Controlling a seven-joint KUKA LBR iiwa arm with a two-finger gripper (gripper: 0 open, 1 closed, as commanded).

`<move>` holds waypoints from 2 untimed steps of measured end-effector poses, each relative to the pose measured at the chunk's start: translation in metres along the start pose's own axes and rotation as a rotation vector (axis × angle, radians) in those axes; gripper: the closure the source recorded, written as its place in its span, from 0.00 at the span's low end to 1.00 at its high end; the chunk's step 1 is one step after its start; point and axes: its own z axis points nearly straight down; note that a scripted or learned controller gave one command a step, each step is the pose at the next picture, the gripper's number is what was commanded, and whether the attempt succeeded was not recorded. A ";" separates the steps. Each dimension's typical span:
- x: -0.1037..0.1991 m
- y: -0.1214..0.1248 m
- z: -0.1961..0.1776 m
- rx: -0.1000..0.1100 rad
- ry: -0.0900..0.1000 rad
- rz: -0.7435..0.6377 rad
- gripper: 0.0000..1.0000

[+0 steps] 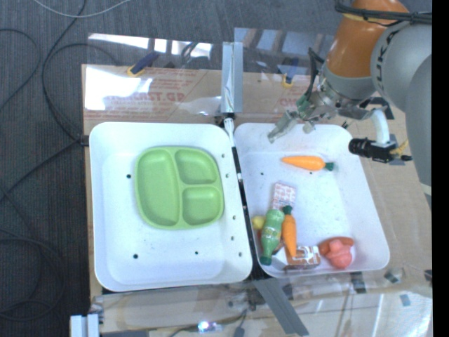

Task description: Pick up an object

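Two white bins on bench; gripper (303, 120) over right bin (365, 188), jaw state unreadable. Toy carrot (304, 163): light, rigid, slick; grasp mid-body crosswise.

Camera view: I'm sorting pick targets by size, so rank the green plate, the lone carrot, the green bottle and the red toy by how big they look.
1. Green plate, by far the largest.
2-4. Lone carrot, green bottle and red toy look too close in size to rank.
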 end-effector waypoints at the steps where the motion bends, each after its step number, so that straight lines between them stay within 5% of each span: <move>1: -0.022 -0.007 0.070 0.000 0.000 -0.188 0.00; 2: -0.060 -0.032 0.111 -0.010 -0.002 0.027 0.00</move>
